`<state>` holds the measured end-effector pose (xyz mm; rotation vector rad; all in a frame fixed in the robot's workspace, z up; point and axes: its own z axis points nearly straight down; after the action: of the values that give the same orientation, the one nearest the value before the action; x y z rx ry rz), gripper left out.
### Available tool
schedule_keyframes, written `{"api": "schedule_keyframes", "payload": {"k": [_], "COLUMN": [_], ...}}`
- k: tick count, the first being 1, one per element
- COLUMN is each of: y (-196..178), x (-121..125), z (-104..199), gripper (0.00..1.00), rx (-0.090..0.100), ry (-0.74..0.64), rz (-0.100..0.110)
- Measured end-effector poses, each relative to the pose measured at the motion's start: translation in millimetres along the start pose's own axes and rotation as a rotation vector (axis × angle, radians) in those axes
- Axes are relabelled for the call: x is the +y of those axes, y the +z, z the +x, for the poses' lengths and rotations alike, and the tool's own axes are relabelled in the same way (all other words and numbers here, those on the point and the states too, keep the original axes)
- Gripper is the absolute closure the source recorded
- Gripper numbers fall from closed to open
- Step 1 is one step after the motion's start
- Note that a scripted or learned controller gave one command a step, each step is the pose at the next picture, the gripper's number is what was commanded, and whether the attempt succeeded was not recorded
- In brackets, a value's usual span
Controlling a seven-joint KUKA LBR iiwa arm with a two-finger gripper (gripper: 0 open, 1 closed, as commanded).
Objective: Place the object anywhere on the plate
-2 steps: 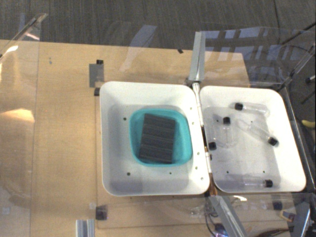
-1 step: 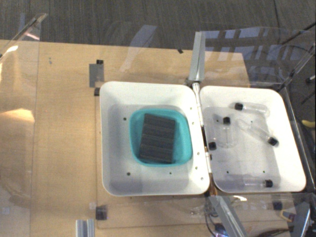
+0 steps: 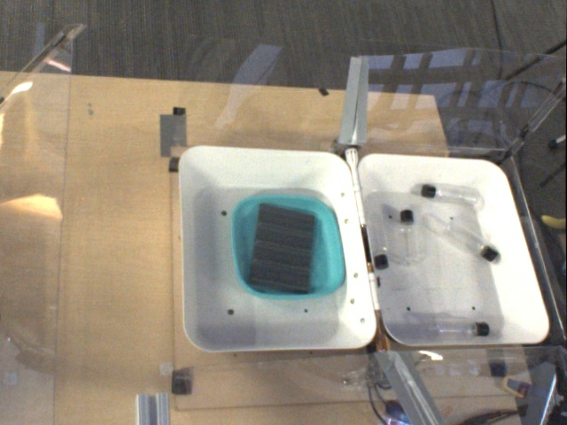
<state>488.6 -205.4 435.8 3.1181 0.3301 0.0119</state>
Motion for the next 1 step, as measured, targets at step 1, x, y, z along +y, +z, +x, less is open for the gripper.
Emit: {"api": "schedule_keyframes", "payload": {"k": [1], "y": [0.0], "x": [-0.1], "z": [0.0], "gripper": [0.0], "rx": [0.0], "ry": [0.0], "rz": [0.0]}}
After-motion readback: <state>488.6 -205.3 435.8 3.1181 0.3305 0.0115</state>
